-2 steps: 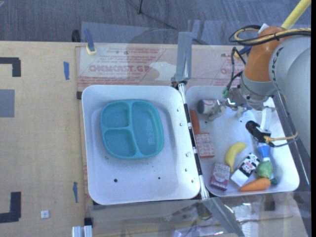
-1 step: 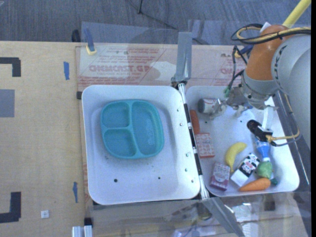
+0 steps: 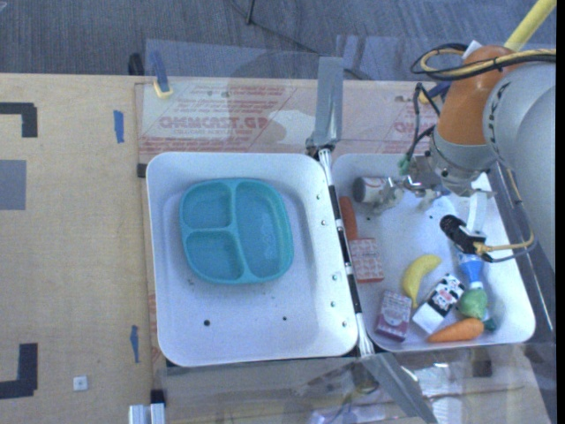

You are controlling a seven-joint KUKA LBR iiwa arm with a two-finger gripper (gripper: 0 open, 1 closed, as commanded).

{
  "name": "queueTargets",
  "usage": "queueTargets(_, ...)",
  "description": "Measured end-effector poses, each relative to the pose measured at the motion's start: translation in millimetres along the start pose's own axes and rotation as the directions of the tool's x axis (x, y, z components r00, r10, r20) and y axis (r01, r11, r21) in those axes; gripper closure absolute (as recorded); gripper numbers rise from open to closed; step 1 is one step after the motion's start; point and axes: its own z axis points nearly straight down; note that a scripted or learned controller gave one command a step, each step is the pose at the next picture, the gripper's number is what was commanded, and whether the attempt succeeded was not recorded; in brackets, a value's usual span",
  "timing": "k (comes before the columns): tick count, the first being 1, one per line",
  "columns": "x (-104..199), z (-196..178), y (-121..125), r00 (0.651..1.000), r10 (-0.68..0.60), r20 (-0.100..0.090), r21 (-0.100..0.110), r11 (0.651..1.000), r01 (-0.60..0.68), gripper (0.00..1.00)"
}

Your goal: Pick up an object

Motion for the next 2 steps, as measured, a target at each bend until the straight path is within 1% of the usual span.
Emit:
queueTargets(1, -0.3, 2.4, 0.5, 1.0, 0.022, -0.002, 0.003, 1.0, -0.022, 0.0)
queueTargets(2, -0.6, -3.4, -1.6, 0.997, 0.073, -0.008, 0.004, 0.997, -0.073, 0.0)
